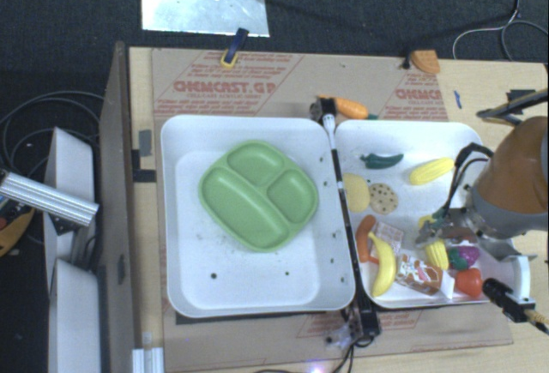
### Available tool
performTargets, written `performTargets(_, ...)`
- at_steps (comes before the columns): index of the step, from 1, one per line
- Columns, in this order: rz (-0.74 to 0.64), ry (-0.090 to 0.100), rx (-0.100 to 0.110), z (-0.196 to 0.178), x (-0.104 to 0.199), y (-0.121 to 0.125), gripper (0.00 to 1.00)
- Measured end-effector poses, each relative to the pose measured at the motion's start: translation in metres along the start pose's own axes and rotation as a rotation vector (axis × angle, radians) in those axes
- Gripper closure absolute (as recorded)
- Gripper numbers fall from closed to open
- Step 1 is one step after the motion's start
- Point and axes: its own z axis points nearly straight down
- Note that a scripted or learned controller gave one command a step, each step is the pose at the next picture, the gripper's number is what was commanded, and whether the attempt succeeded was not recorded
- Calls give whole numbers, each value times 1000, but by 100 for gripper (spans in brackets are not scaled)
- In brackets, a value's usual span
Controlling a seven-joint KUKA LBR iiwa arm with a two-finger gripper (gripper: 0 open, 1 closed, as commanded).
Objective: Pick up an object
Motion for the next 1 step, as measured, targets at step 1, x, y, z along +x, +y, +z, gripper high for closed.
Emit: performTargets(1, -13, 1, -7, -94, 91, 46, 100)
